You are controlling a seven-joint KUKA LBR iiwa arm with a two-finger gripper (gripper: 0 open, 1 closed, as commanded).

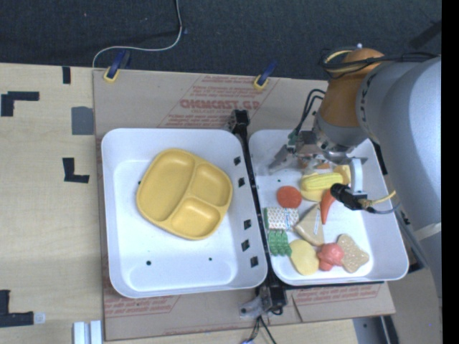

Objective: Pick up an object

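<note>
The right bin (387, 264) holds several toy foods: a yellow corn-like piece (320, 185), a red round piece (289, 196), an orange carrot (327, 206), a checkered waffle (281, 218), a green piece (278, 244), a beige wedge (310, 228), a yellow fruit (304, 258), a red strawberry (330, 255) and a tan cookie (353, 253). My gripper (305, 156) is low over the bin's far part, just above the corn-like piece. The wrist hides much of it, and I see nothing held.
The left bin (122, 264) carries a yellow divided plate (184, 193). A black divider (247, 192) runs between the bins. The grey arm (409, 142) covers the right bin's far right side. Clamps and a white cable lie at the bench's far edge.
</note>
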